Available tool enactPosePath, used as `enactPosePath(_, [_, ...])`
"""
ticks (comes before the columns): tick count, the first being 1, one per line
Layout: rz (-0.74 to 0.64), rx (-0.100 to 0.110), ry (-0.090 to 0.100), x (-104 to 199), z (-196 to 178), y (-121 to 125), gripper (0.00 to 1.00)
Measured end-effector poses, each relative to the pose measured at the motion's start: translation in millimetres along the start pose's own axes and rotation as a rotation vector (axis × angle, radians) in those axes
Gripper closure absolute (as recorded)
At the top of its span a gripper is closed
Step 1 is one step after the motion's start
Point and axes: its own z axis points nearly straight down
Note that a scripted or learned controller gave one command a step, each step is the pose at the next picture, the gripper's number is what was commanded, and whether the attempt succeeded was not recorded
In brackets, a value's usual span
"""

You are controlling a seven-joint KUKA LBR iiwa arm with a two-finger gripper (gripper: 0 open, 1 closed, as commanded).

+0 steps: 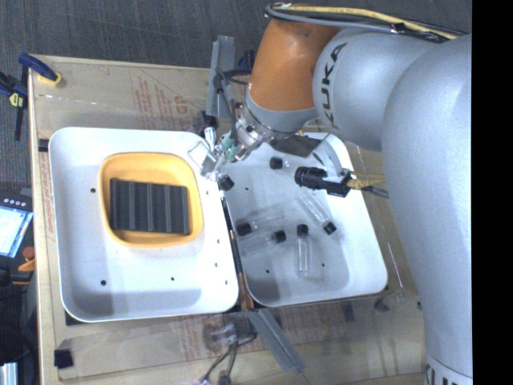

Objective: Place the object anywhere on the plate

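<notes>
A yellow-orange square plate (146, 162) lies in the left bin (80, 279), with a dark ribbed slab (150, 206) on its middle. Several clear vials with black caps lie in the right bin (365, 275), among them one vial (255, 224) near the bin's left wall and another vial (303, 251) in the middle. My gripper (217, 156) hangs over the wall between the two bins, at the right bin's far left corner, just right of the plate's far right corner. A small black cap (227, 183) shows directly below it.
The grey arm with its orange band (288, 62) covers the right bin's far side and the whole right of the view. A black cable plug (319, 178) juts over the right bin. Clamps and brackets (220, 70) stand on the cardboard-covered bench behind the bins.
</notes>
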Motion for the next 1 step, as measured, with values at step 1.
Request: enactPosePath(1, [0.001, 0.0, -0.001, -0.6, -0.1, -0.4, 0.0])
